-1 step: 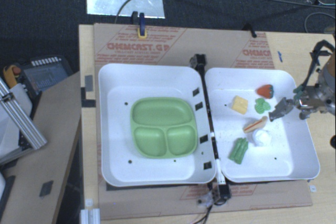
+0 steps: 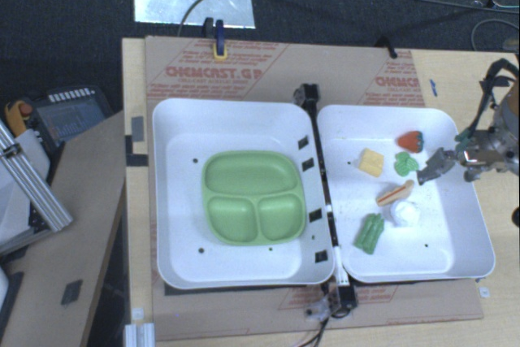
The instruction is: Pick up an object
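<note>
Several toy foods lie in the right bin: a yellow block, a red piece, a green leafy piece, a hot dog, a white lump and a green ridged piece. My gripper reaches in from the right edge and hangs over the bin's right half. Its tip sits just right of the green leafy piece and above the hot dog's right end. I see nothing held in it.
The left bin holds a light green divided plate. A black divider with clips runs between the bins. Cables hang at the right by the arm. A grey device stands off the bench at the left.
</note>
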